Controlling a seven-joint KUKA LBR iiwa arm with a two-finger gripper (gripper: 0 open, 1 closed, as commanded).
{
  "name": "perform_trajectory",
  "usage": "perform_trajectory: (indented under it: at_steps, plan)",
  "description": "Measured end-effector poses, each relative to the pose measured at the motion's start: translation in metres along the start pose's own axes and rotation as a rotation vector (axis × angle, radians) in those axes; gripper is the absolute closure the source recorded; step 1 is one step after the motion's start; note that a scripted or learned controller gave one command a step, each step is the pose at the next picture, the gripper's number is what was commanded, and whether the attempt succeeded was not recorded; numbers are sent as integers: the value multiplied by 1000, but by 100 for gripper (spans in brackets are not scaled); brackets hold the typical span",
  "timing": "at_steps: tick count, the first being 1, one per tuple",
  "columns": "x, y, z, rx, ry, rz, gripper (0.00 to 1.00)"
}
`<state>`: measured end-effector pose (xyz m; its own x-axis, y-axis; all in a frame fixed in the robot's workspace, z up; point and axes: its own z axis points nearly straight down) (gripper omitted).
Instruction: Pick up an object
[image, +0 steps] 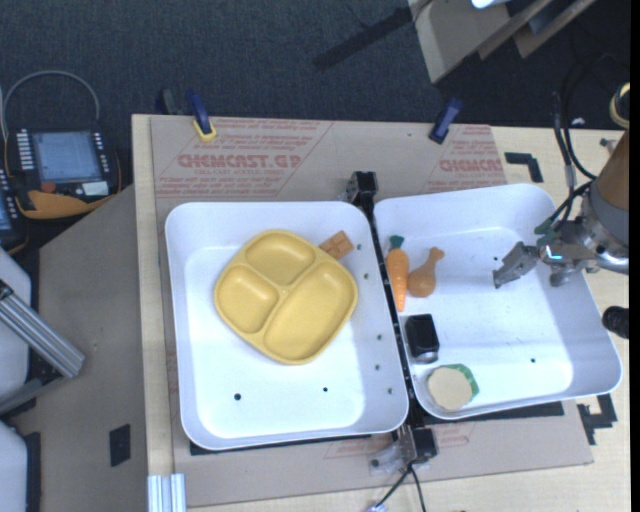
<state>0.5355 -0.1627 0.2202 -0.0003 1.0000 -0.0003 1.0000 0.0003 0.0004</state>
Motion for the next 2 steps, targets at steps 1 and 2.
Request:
perform_trajectory:
  at_steps: [1,2]
  plan:
    - [-5,6,58,7,2,1,0]
    - [2,8,101,2,1,1,0]
